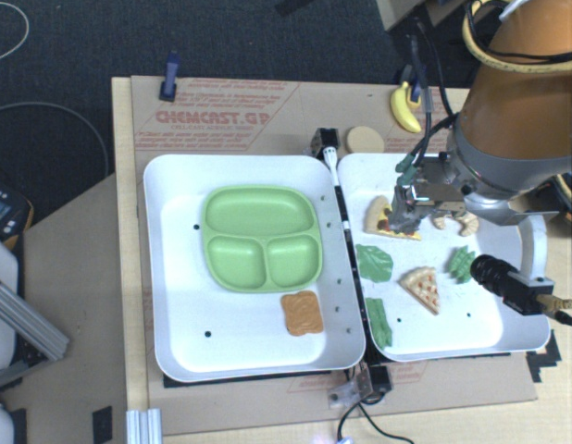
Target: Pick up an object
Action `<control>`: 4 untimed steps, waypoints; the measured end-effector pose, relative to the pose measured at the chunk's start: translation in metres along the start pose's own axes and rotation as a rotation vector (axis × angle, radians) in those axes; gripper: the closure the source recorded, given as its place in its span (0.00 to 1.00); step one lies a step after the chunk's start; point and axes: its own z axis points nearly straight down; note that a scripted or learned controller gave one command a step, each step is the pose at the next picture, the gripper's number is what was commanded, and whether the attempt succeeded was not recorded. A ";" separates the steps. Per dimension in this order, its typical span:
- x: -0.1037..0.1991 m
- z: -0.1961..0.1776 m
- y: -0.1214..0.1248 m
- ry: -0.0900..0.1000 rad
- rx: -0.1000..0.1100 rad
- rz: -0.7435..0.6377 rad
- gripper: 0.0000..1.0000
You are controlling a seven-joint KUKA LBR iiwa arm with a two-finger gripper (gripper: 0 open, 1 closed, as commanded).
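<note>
My gripper (404,213) hangs low over the back of the right bin (508,340), right over a pale toy food piece with a yellow and red edge (379,218). Whether that piece is between the fingers is hidden by the gripper body. In the same bin lie a green leaf (375,262), a pizza slice (422,288), a long green pod (379,322), a small green piece (462,265) and a beige piece (455,220). The left bin (166,248) holds a green divided plate (262,237) and a brown toast piece (303,313).
A black clip (323,141) sits where the bins meet at the back. Behind the bins, a round tan disc (365,141) and a yellow banana (406,107) rest on the cardboard. A blue clip (168,77) is at the back left. A black part (504,283) overhangs the right bin.
</note>
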 end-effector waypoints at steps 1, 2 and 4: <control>0.002 0.008 -0.002 -0.001 0.013 -0.001 1.00; 0.003 0.106 0.034 -0.002 0.021 0.001 1.00; 0.016 -0.001 0.002 -0.001 0.016 -0.001 1.00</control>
